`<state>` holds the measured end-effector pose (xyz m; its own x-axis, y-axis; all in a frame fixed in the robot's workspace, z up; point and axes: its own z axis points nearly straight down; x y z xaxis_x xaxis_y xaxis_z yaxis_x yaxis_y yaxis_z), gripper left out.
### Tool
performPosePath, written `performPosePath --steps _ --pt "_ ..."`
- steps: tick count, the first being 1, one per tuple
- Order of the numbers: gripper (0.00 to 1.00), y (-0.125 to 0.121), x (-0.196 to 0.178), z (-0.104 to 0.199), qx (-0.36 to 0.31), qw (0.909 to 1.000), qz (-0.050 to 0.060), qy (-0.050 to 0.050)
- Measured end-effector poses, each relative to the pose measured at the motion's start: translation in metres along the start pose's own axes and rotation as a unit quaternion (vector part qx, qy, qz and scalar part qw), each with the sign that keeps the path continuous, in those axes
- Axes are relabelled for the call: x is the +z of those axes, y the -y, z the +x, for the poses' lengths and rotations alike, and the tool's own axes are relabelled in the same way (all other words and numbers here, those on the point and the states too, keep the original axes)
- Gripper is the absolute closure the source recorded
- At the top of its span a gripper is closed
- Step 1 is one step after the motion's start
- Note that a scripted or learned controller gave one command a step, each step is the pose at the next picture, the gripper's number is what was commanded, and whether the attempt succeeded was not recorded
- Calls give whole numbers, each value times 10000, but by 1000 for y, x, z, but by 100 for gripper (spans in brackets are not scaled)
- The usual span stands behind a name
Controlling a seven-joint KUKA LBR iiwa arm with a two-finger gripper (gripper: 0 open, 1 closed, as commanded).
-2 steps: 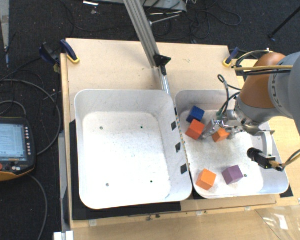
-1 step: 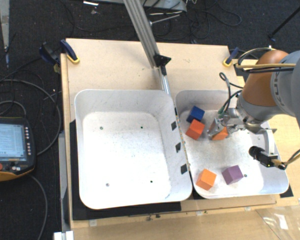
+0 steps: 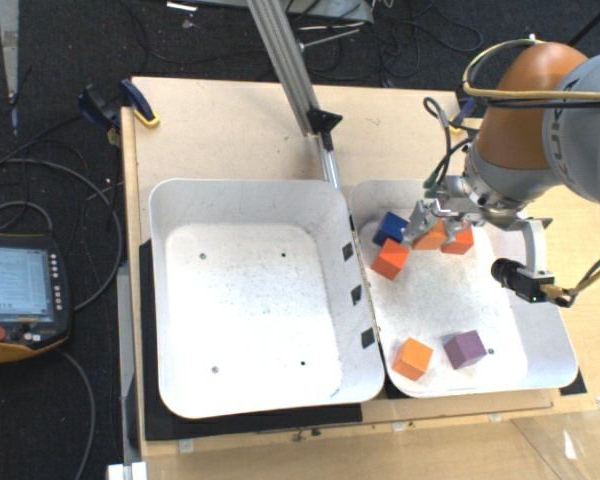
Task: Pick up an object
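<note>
Overhead, gripper (image 3: 442,230) hangs above orange blocks (image 3: 458,240); whether spread or pinching, cannot tell.

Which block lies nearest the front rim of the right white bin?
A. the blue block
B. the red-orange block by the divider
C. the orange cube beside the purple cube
C: the orange cube sits lowest in the right white bin, beside the purple cube.

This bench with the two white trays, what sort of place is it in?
Most likely a robotics lab or test room. A grey and orange robot arm reaches over a tray of small coloured blocks, a handheld control screen lies beside the bench, and loose cables trail across the dark floor.
</note>
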<state>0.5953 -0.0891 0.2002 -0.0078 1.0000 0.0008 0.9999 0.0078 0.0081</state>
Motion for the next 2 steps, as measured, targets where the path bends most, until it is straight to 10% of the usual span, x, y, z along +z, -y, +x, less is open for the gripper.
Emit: performPosePath --steps 2 --pt "100 -26 -6 71 -2 10000 27 -9"
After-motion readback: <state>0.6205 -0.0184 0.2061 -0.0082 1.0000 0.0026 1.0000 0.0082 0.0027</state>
